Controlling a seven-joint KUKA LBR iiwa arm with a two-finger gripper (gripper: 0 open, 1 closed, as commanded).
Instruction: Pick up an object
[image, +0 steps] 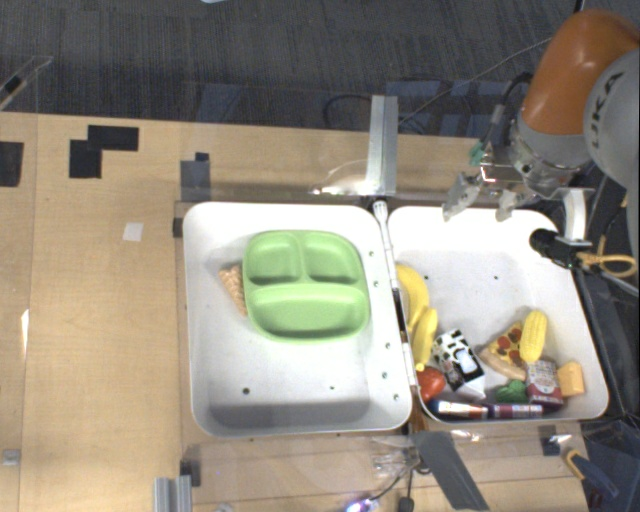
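Observation:
My gripper (481, 202) hangs over the back edge of the right bin (490, 265), its two fingers spread apart with nothing between them. Small objects crowd the right bin's front: a banana (413, 290) along the left wall, a second yellow piece (425, 333), a corn cob (533, 335), a pizza slice (502, 352), a black-and-white toy (458, 357), a red tomato-like piece (431, 384), a marker (468, 408) and a yellow block (571, 379). All of them lie well in front of the gripper.
The left bin (215, 390) holds a green divided tray (303, 284) with a brown waffle-like piece (233, 288) peeking out at its left side. A metal post (383, 150) stands behind the bins' divider. Cables and a black fitting (556, 245) sit at the right bin's right edge.

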